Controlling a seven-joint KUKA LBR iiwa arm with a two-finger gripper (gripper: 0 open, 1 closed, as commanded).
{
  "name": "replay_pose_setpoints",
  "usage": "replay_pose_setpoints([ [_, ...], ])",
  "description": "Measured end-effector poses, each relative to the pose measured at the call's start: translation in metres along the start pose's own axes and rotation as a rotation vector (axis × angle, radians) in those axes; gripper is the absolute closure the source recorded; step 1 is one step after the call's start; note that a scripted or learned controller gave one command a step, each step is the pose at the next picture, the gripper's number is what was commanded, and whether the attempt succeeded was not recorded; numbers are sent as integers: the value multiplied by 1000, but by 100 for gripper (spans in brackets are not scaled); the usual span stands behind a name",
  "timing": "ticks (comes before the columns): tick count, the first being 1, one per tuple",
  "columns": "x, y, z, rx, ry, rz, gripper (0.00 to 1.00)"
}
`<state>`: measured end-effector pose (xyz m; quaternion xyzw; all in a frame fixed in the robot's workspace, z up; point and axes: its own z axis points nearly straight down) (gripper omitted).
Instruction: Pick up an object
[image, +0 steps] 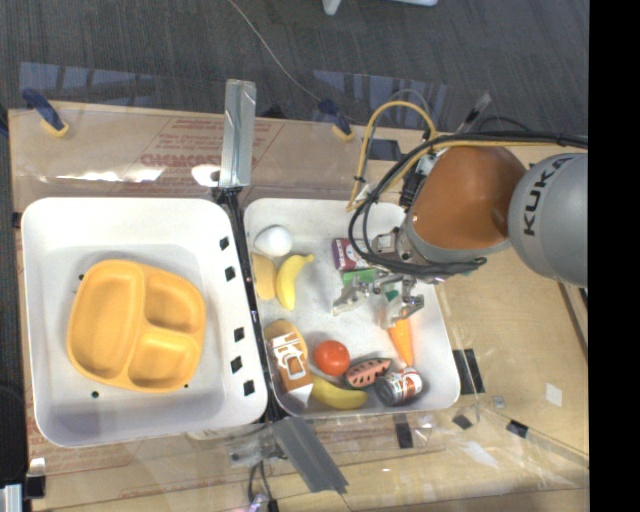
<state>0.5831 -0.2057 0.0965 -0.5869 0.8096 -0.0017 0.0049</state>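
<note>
White plastic forms both shallow bins on the surface. The left bin carries a yellow divided tray with three compartments, lying near its middle.

The right bin holds the loose items. A white egg-shaped ball sits at its upper left, and just below it a yellow banana lies beside a pale yellow piece along the left wall. An orange and white carton rests lower down by the same wall, with a red tomato just to its right. A second banana lies along the near wall, touching a dark oval item with red markings. A small can with a red label lies on its side in the lower right corner. An orange carrot stands just above the can. A purple and green packet lies near the bin's middle, partly under the arm.

The grey arm with its orange band reaches in from the right, and the end effector hangs low over the right side of the right bin, directly above the top of the carrot and beside the packet. Whether it is released or clenched I cannot tell.
</note>
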Motion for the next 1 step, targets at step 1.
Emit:
replay_pose_setpoints([
  [1, 20, 52, 4, -13, 3, -237, 0],
])
